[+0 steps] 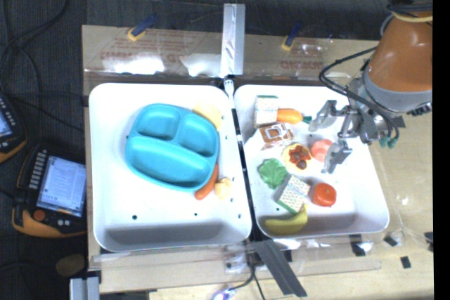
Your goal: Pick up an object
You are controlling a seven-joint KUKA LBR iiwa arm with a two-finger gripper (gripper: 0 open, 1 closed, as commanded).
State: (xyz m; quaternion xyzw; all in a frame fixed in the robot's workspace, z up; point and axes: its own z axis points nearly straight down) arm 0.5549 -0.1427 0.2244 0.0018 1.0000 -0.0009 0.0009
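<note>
The gripper point(333, 138) hangs over the upper right part of the right bin point(365, 218), its two fingers spread apart with nothing between them: one fingertip sits up and to the left near the orange carrot piece point(289, 116), the other lower, by the pink round object point(321, 149). That pink piece lies just beside the lower finger, on its left and a little below the midpoint of the opening, so it looks like the nearest candidate; I judge that a short shift toward the bin's centre and a drop would put it between the fingers. It is roughly round, so no long axis dictates the wrist's turn. Crowding is the concern: the pizza-like disc point(298, 155) touches or nearly touches it on the left, and the red tomato point(324, 194) sits near below. The blue divided plate point(174, 145) in the left bin point(112, 221) lies well apart from the arm.
</note>
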